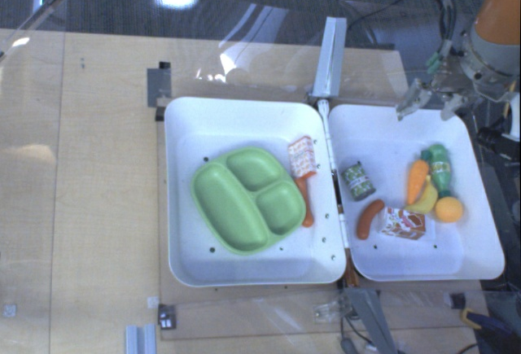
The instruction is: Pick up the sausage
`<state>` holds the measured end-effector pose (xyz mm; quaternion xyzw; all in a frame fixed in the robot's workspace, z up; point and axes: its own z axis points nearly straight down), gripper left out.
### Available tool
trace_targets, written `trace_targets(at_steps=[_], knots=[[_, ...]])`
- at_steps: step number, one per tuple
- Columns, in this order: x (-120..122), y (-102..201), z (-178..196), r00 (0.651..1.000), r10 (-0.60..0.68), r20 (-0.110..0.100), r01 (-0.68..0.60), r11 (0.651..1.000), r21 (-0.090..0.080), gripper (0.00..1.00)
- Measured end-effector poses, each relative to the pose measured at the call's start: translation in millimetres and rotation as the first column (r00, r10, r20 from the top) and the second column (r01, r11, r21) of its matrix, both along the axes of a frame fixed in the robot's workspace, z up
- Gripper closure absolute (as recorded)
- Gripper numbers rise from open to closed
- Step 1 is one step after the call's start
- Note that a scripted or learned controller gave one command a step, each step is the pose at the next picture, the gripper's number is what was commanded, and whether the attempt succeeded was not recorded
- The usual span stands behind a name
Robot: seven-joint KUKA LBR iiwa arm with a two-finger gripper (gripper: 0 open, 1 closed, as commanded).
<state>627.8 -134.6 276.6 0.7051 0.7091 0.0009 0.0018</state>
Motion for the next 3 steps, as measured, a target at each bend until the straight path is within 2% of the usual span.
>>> trace_targets(at_steps=[1, 2, 3], knots=[[-32.9, 35.6, -144.9, 0.98, 0.199, 0.0, -0.199, 0.98, 0.001, 0.0], [-112.7, 16.0, -185.4, 0.954, 0.298, 0.012, -0.298, 0.955, -0.006, 0.0], [-108.6, 16.0, -172.6, 0.954, 0.3, 0.024, -0.3, 0.954, -0.014, 1.0]])
